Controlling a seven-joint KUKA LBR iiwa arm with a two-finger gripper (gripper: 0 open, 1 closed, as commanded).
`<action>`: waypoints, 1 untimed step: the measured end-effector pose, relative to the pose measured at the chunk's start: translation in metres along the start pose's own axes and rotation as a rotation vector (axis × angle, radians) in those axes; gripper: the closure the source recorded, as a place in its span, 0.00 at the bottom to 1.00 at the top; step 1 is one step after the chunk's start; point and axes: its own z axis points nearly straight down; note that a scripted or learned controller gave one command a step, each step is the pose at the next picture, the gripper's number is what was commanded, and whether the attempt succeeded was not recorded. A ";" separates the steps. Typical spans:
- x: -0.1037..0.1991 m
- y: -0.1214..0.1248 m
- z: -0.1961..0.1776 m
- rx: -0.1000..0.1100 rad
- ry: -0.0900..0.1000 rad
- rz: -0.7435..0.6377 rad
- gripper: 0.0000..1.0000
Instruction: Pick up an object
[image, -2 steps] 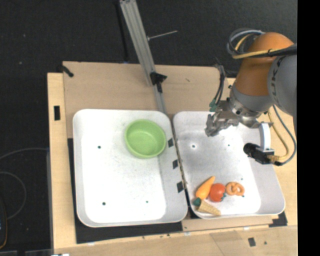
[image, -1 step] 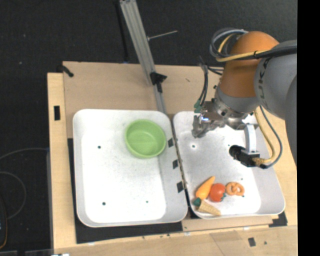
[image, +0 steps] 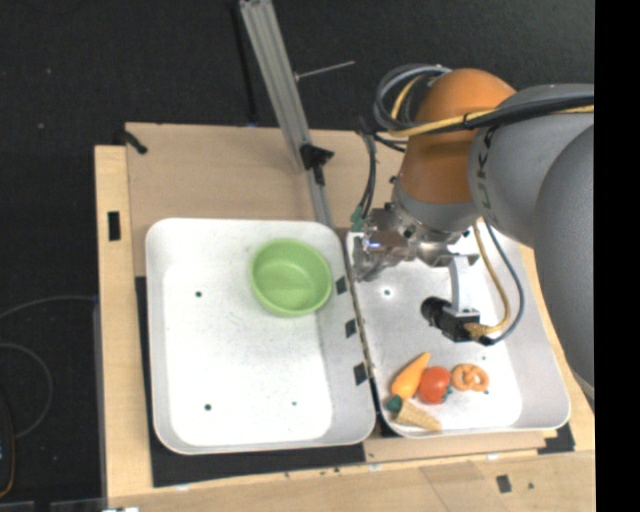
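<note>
Camera view. The arm (image: 520, 150) enters from the right, with its orange band (image: 455, 130) above the wrist. The jaws (image: 372, 252) sit over the upper left corner of the right bin (image: 540, 400), close to the divide between the two bins. Whether the jaws are open or closed cannot be told from this view: the wrist body covers most of them and the parts that show are small and dark. Nothing can be seen between them.

The objects available for picking lie well below the jaws, grouped at the lower edge of the right bin. A carrot (image: 409, 376) lies at a slant, with its orange body pointing up and to the right. A red tomato (image: 434, 385) touches the carrot on its right side. A pretzel (image: 470, 378) lies just beside the tomato, further to the right. A cone (image: 415, 417) lies under the carrot, against the bin rim. All four are well apart from the jaws.

A black part with a cable (image: 455, 320) hangs from the wrist, below and to the right of the jaws, between them and the group of objects.

A green bowl (image: 291, 278) stands upright in the left bin (image: 200, 400), to the left of the jaws and slightly lower, near that bin's upper right corner. Both bins rest on the table (image: 200, 170). A grey metal bar (image: 285, 100) runs at a slant from the top of the view down toward the jaws.
</note>
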 end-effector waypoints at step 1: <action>0.062 -0.004 -0.010 -0.003 0.001 -0.003 1.00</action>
